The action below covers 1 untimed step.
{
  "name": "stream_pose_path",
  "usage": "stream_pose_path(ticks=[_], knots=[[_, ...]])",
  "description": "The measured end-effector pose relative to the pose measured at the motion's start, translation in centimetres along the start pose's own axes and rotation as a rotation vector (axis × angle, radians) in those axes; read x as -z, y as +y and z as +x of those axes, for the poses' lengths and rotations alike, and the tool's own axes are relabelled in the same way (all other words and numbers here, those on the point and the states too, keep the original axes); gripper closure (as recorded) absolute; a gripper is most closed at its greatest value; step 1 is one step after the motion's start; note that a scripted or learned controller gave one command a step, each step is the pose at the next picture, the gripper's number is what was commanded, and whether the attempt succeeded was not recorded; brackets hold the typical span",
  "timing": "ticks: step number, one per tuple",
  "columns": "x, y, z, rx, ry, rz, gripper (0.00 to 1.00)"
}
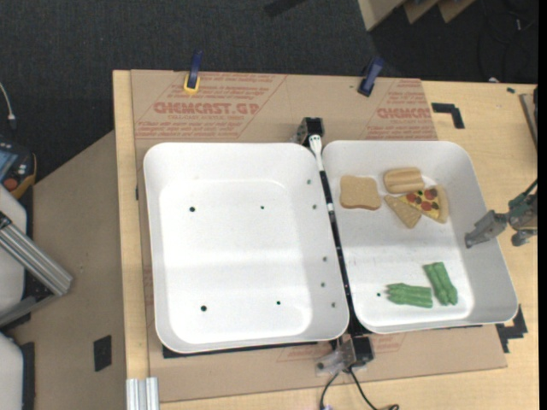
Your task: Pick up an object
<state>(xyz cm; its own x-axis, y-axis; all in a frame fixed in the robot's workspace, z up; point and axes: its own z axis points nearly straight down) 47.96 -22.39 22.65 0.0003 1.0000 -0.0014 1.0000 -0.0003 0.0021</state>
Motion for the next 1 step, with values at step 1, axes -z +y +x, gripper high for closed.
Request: stream_pose_path(ticks=[1], knots=[[0.0, 0.0, 0.0, 0.0, 0.0, 0.0, 0.0]])
